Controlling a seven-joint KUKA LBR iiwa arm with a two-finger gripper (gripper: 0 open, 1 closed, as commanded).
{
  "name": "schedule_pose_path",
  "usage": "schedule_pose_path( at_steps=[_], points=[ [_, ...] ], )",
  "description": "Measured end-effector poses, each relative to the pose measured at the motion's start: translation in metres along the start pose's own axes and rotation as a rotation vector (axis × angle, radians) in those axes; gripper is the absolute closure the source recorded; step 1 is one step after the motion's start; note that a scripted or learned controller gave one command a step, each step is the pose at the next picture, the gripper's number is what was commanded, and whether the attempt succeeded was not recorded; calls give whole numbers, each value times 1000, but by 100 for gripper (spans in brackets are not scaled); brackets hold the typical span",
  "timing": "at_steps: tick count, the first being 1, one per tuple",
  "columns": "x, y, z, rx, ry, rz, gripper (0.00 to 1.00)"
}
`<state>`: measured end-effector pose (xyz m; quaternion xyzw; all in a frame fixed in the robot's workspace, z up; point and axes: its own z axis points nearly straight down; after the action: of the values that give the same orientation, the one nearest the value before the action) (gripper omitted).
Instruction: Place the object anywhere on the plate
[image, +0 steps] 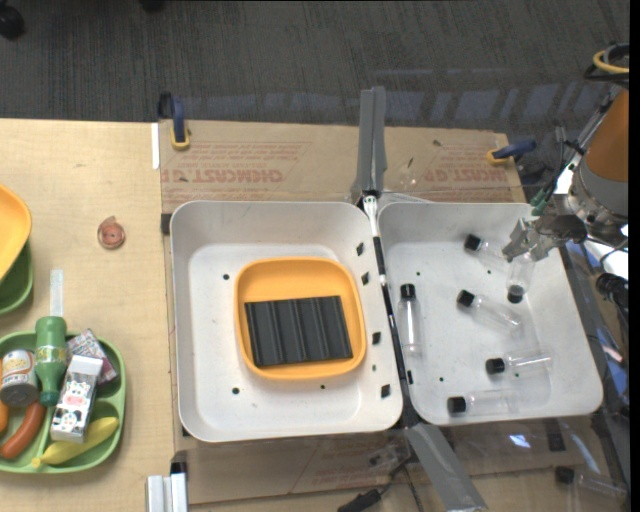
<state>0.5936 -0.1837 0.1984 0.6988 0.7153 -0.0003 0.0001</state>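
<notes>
Wooden tabletop (90, 180) under grey carpet backdrop, carrying two shallow white plastic bins side by side on brown cardboard. Left white bin (200, 330) holding an orange rounded-square plate (298, 276) with a dark ribbed insert, sat roughly mid-bin. Right white bin (430, 230) scattered with clear plastic tubes with black caps: one upright-lying tube (408, 318) along its left wall, one (472, 242) near the far edge, one (487, 310) mid-bin, two (518, 364) (480, 403) toward the near edge. Object to move judged one of these.

Grey end effector (530, 240) low over the far right part of the right bin, just beside a tube (515, 293). Finger state impossible to tell; nothing seen gripped.

Risks, as judgement: tubes clear, thin, round, so likely to roll or slip on a pinch. Near-edge tubes close to the bin wall, little finger room. Raised rims of both bins and the metal divider (372, 150) between them needing lift on the crossing; low carry could snag or knock the tube loose. Round tube could also roll off the plate's ribbed insert if dropped from height.

Open room: bare white floor around the plate on all sides; wide clear patch in the right bin's near left part. Far left tabletop edge: green tray of toy food (110, 425), well apart.
</notes>
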Motion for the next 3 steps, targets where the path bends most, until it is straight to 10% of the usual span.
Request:
schedule_pose_path(
  at_steps=[2, 3],
  points=[
    [-39, 65, -95, -3, -2, -325, 100],
    [-39, 65, -209, -2, -2, -515, 100]
  ],
)
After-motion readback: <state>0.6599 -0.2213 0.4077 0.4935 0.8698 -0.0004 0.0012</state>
